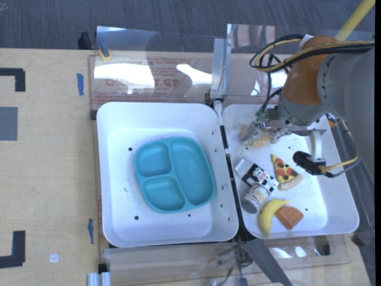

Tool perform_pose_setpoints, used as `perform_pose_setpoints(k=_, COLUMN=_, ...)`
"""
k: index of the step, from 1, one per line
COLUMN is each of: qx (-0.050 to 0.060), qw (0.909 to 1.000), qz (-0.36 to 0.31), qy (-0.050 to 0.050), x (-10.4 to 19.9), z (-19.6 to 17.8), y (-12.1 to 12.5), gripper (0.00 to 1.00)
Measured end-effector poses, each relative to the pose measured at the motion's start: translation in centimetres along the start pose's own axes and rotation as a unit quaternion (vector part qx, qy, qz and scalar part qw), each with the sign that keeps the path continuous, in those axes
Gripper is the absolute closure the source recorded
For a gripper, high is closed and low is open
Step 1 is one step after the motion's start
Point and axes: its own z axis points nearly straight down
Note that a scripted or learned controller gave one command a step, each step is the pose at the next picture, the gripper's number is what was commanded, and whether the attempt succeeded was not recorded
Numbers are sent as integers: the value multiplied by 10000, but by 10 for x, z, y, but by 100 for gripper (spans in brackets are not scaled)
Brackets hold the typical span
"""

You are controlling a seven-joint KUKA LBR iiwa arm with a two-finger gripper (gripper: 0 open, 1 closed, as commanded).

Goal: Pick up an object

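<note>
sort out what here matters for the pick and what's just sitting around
Part of the job:
- end effector, low in the right bin
- pale object beneath it
- pizza slice
- banana
- waffle
- small can
- black and white box

Lying about:
- blue divided plate in the left bin

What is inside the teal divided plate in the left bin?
The teal divided plate sits alone in the left bin, and all three of its compartments show bare teal surface. The bin floor directly beneath it is covered by the plate.
</note>
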Motion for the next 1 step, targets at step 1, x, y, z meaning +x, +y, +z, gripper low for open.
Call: perform_pose_setpoints(k=1, qx=-12, qw=9949, qz=1010, qy=12, x=72, z=-91, y=28, gripper=100)
